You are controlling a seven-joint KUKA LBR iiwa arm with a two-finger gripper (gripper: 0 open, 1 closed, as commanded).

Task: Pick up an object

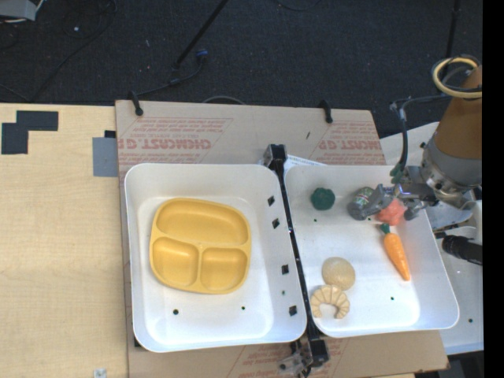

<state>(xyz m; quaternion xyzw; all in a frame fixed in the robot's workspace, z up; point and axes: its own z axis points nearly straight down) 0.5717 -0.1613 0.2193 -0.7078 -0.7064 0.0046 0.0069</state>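
The gripper (383,204) sits low in the right bin (441,305) with a small red-pink object (391,213) at its tip; whether the jaws pinch it I cannot tell, so nothing is lifted yet.

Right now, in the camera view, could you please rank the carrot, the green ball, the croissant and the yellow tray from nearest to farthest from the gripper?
From the gripper:
1. Carrot, just below it in the right bin.
2. Green ball, to its left in the same bin.
3. Croissant, at that bin's near left corner.
4. Yellow tray, in the left bin.
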